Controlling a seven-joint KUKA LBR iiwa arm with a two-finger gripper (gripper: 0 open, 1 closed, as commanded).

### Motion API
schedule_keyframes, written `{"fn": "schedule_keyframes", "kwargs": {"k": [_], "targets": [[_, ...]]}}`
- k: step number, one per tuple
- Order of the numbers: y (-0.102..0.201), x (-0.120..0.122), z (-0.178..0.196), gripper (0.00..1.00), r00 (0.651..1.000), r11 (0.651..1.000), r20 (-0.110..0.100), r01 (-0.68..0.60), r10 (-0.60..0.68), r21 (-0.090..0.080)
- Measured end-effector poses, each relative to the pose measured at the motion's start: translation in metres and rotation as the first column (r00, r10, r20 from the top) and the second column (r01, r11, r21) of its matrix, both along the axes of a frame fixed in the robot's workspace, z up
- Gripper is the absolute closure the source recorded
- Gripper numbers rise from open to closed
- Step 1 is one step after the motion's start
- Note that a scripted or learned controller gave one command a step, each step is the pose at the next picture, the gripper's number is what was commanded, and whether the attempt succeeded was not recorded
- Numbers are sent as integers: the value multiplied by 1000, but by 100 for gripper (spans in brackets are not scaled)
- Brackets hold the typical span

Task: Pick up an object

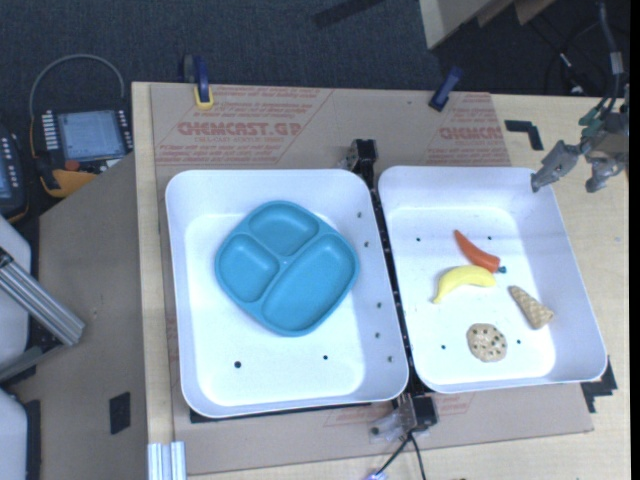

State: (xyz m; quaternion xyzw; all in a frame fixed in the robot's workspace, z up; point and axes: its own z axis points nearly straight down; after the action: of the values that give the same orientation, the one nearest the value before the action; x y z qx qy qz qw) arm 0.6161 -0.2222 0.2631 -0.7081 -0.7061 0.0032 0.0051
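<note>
Orange plastic carrot with a blue tip [477, 250] down and to the left of the claw [577, 167], well apart from it, lying on the floor of the right shallow white bin [570, 268]. Just below the carrot, touching or nearly touching, a yellow plastic banana [462, 281], curved, also well below and left of the claw. Farther down from the claw, a tan wedge-shaped cone piece [531, 307], near the bin's right wall. Lowest of the group, a round brown speckled cookie [486, 342], farthest from the claw among the four.

Claw at the upper right corner of the right bin, above its rim, two grey fingers spread apart with nothing between them, touching none of the objects.

Far to the left of the claw, the left shallow white bin [200, 368], side by side with the right one. Inside it, a blue plastic divided plate with three compartments [286, 266], lying flat near the middle.

Under both bins, a brown cardboard-covered surface [300, 128] with red printed lettering, running left from the claw along the top edge
</note>
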Motion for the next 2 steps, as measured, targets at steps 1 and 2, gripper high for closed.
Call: {"fn": "schedule_keyframes", "kwargs": {"k": [1,2], "targets": [[1,2,7,0,1000,1000,11,-3,3,-3],[8,5,-38,0,1000,1000,9,-4,4,-2]]}}
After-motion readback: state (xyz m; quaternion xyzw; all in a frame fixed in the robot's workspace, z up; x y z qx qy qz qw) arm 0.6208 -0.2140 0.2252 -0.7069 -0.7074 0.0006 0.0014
